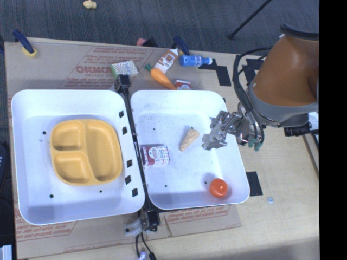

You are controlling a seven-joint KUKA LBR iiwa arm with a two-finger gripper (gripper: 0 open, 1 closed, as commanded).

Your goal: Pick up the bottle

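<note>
Bottle (194,60) lay on the bench outside the bins, well beyond my gripper (215,134), past the right bin's (162,197) far rim. Cannot tell how far my fingers were spread; nothing seen between them. Cone-shaped piece (188,139) just beside me, orange ball (218,187) nearer the front, carton (155,155) farther off.

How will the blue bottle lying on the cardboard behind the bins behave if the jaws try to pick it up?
The bottle lies on its side outside the bins, so it looks apt to roll when nudged. It looks like small, smooth plastic, so probably light and slippery. The carrot and a small carton lie close by, so a push might knock them.
</note>
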